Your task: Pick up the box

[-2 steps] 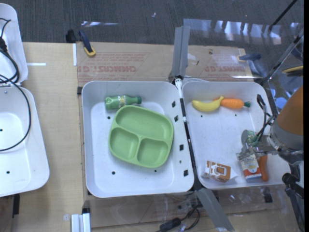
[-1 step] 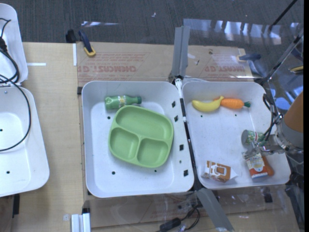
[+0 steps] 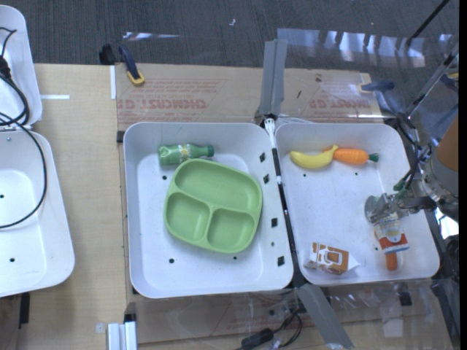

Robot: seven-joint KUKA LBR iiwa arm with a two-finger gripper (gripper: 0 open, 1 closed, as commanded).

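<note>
The box point(image 3: 329, 258) is a small orange and white carton lying flat near the front wall of the right bin point(image 3: 343, 195). My gripper point(image 3: 379, 210) hangs over the right part of that bin, up and to the right of the box and clearly apart from it. Just below the gripper lies an orange and white bottle-like item point(image 3: 392, 243). The arm comes in from the right edge of the view.
A yellow banana point(image 3: 312, 159) and an orange carrot point(image 3: 354, 156) lie at the back of the right bin. The left bin point(image 3: 139, 217) holds a green divided plate point(image 3: 213, 205) and a small green bottle point(image 3: 184, 152).
</note>
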